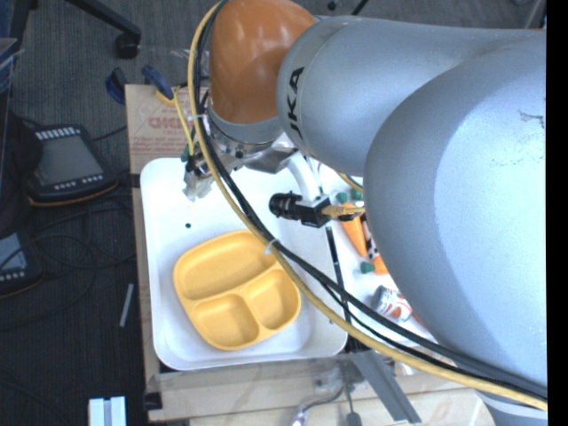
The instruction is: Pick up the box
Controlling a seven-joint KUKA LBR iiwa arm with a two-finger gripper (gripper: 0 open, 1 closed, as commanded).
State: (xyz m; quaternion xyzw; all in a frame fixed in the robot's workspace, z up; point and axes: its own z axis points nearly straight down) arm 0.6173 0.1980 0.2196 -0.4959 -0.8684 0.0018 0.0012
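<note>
Just tool (197,183) above L bin (160,264)

Divided tray (235,289) in left bin (160,264), carrot (355,232) in right bin

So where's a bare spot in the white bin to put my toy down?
The shallow white bin has bare floor above the yellow three-part plastic tray, under the gripper, and a thin strip along its left wall. It is crowded on the right, under the grey arm and its cables.

Yellow divided tray (235,289) takes up the left bin's (160,264) near half. Bare white floor lies beyond it. The grey arm (426,149) covers most of the right bin.
</note>
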